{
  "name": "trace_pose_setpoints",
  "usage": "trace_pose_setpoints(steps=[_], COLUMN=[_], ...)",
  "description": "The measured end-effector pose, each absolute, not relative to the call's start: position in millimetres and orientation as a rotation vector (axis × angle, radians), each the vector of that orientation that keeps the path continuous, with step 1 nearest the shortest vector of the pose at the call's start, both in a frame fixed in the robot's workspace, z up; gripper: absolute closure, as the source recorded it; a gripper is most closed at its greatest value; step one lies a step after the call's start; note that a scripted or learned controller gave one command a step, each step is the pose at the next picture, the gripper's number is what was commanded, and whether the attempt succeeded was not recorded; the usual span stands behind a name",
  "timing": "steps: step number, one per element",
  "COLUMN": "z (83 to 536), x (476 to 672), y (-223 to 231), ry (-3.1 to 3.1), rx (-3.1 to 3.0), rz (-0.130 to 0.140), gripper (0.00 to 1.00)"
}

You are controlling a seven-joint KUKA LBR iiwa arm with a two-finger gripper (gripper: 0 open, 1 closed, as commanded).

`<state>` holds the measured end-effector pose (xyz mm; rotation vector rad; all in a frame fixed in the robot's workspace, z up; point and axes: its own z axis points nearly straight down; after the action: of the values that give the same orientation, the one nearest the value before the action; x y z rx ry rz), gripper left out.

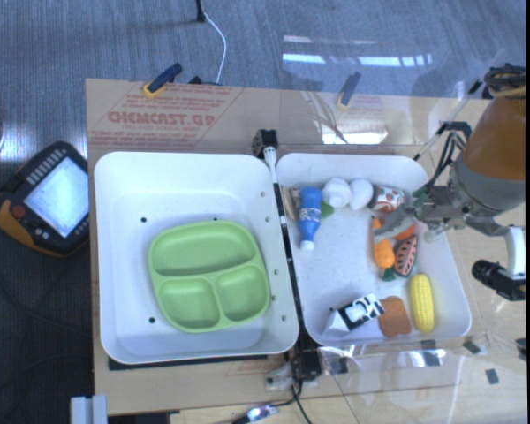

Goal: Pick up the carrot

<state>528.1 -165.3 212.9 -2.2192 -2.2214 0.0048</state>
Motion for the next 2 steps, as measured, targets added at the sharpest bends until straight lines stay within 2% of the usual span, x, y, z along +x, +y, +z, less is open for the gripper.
trace_pose_setpoints(steps=[1, 2], z=[95.6, 90.1], x=[541.9, 566.6], y=[-196.1, -183.6], ry=[-2.231, -1.834], rx=[-2.218, -2.563], rz=[-0.002, -0.001], gripper=[0.00, 0.00])
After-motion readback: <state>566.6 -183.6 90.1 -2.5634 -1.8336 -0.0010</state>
